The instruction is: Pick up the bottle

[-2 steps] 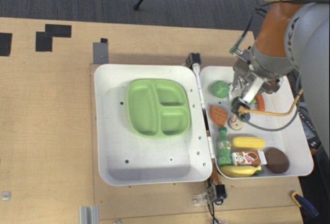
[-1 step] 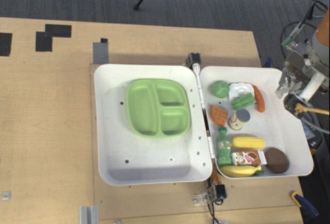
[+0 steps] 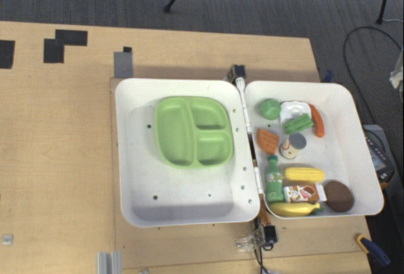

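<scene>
The bottle [image 3: 273, 181], small, green and seemingly of clear plastic, is seen lying in the right bin [image 3: 353, 140], pressed close to that bin's left wall, with its cap end turned toward the far side. It is judged to be light and stiff but smooth, so that it may roll or slip when squeezed; a hold across the middle of its body, with the fingers closing from either long side, is thought best, though little room is left on the wall side. Just right of the bottle a corn cob [image 3: 304, 173] and a small carton [image 3: 304, 193] are set, and a banana [image 3: 294, 208] lies at its near end. Beyond the bottle's cap an orange waffle-like piece [image 3: 267, 140] is found. Left of the bottle, past the wall, the left bin [image 3: 136, 159] carries a green divided plate [image 3: 193, 131]. The state of the hand cannot be told.
</scene>
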`<action>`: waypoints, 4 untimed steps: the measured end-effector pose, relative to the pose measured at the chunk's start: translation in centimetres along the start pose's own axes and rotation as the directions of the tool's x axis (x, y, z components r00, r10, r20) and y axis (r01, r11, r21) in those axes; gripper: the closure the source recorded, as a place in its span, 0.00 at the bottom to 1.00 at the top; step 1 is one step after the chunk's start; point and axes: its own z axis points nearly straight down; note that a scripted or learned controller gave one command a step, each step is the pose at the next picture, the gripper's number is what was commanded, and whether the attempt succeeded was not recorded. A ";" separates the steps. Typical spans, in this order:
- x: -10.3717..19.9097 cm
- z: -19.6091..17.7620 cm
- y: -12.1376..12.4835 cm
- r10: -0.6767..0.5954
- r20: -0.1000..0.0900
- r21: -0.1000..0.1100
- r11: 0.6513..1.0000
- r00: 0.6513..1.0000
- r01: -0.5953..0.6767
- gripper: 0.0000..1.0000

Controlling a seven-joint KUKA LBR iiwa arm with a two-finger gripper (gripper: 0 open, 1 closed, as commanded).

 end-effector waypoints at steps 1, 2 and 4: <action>-1.0 -7.7 6.4 -0.087 0.001 0.000 0.996 0.996 0.087 1.00; 1.5 -0.9 -0.7 0.096 0.001 0.003 0.995 0.995 -0.096 1.00; 1.9 1.4 -0.3 0.311 0.001 0.003 0.951 0.951 -0.311 1.00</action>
